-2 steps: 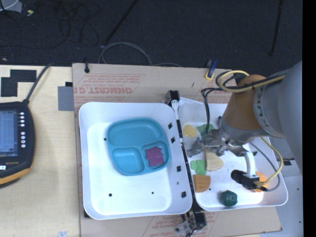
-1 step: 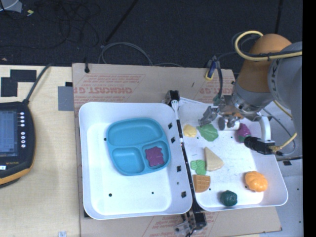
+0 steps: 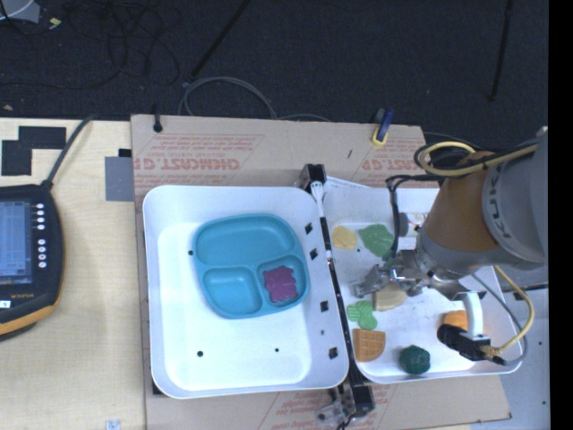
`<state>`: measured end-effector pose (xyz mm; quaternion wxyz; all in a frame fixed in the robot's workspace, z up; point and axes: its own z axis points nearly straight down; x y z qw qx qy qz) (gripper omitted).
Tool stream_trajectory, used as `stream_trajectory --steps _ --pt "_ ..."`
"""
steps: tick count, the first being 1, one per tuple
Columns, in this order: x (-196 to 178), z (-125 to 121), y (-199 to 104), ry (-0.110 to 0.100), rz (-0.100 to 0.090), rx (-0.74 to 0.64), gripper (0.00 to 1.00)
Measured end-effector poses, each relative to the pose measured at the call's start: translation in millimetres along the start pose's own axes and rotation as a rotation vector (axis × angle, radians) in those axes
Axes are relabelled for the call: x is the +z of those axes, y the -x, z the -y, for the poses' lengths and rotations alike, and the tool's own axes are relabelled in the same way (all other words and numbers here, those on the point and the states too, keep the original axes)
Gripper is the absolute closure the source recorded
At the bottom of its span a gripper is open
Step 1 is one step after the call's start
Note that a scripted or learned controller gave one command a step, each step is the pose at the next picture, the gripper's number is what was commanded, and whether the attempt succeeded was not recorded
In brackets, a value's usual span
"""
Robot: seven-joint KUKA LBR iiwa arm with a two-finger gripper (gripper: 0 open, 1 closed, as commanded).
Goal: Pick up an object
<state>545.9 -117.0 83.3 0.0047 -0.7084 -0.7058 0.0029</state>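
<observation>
Camera view shows the grey two-finger gripper point(image 3: 383, 285) low in the right white bin point(image 3: 421, 370), near its middle. Its metal fingers point(image 3: 367, 285) stand spread, and a pale beige toy piece point(image 3: 389, 299) lies touching them at their lower side, not clearly between them. This looks like the reach-to-grasp step; next, centring over the piece and clamping.

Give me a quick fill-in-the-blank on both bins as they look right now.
1. The blue divided tray lies in the ____ bin.
2. The purple piece sits in one of the tray's ____ compartments.
3. The dark green round object lies near the right bin's ____ edge.

Missing words: left; small; front
</observation>
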Motion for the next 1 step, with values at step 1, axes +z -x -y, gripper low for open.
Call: stream_trajectory --steps 1 --pt "-14.6 -3.7 1.4 0.005 0.001 0.002 1.0"
